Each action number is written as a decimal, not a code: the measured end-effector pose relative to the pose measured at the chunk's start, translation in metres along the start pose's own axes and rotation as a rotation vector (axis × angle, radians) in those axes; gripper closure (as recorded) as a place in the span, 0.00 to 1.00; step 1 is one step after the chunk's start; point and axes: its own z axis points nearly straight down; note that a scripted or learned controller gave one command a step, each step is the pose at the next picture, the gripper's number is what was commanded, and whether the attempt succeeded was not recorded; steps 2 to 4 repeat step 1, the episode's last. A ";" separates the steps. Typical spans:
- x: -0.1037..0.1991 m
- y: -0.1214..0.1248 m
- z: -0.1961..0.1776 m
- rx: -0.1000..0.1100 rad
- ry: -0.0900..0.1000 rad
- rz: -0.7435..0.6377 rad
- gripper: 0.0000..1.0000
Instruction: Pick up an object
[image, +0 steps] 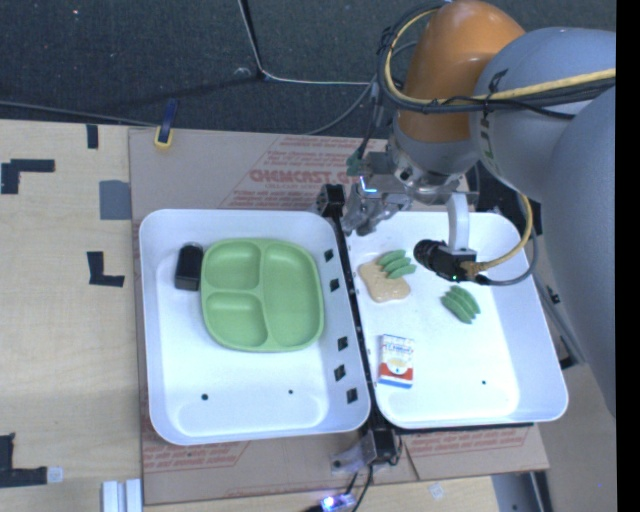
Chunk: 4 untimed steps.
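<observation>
Two shallow white bins are seen side by side on a brown cardboard sheet (290, 165). In the left white bin (165, 400) a pale green plastic plate with three compartments (263, 295) is laid near the centre, and a small black block (188, 267) is found touching the plate's edge at 9 o'clock. In the right white bin (520, 385) a beige flat piece (385, 285) is lying near the upper left, with a green pea-pod shape (397, 264) resting on its 1 o'clock side. A second green pea-pod shape (461, 303) is placed apart from these at 3 o'clock, and a small red, white and blue carton (396, 361) is lying at 6 o'clock of the beige piece.

The grey arm with its orange band (455, 60) is cut off at the top and right edges. The two-finger gripper (365, 208) is placed above the divide between the bins, at 11 o'clock of the beige piece; it is dark, small and cluttered with cabling, so it cannot be told whether it is spread or closed, and nothing can be made out in its grasp
</observation>
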 end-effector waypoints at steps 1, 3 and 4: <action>0.048 0.005 0.004 0.000 0.000 0.001 1.00; 0.048 0.005 0.004 0.000 0.000 0.001 1.00; 0.048 0.005 0.004 0.000 0.000 0.001 1.00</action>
